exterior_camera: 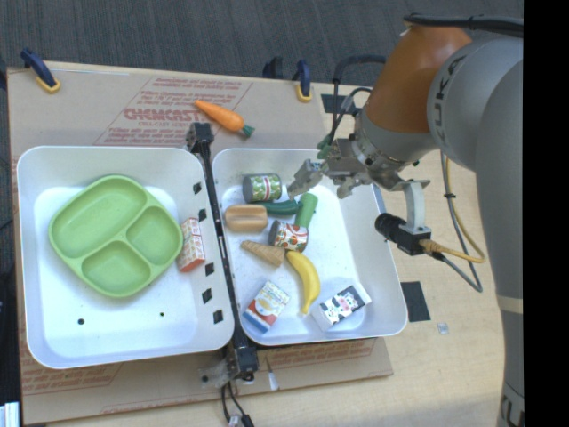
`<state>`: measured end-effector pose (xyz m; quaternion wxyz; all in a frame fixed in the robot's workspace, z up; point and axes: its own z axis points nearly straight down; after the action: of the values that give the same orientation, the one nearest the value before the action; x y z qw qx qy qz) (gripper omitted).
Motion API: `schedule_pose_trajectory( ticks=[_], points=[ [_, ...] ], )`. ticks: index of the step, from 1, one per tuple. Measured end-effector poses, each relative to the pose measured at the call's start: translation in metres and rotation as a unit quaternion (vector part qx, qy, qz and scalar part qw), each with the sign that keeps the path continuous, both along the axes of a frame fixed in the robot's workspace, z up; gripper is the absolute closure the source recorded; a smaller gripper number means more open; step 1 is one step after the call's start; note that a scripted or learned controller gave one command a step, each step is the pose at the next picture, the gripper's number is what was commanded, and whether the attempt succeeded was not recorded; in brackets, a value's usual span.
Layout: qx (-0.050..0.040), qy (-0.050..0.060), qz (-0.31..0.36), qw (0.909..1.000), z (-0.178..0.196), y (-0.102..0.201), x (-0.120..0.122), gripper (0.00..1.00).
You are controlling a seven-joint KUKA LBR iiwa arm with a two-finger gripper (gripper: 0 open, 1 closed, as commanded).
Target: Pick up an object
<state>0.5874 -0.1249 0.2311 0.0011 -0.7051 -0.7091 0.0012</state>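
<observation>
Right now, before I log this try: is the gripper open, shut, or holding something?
Gripper: above the right bin, near the green can; nothing seen between its fingers; open or shut cannot be told.

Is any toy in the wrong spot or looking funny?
Yes. The toy carrot lies outside both bins, on the cardboard behind them. Also, a small carton leans against the green plate in the left bin, away from the other food in the right bin.

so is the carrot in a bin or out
Out. The carrot lies on the cardboard behind the two bins, beyond the right bin's back rim and touching neither bin.
</observation>
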Motion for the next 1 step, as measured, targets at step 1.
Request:
schedule_pose_trajectory(
  ticks=[1],
  points=[
    [0.0001, 0.001, 0.002, 1.0000, -0.0399, 0.1196, -0.0920, 0.00]
  ],
)
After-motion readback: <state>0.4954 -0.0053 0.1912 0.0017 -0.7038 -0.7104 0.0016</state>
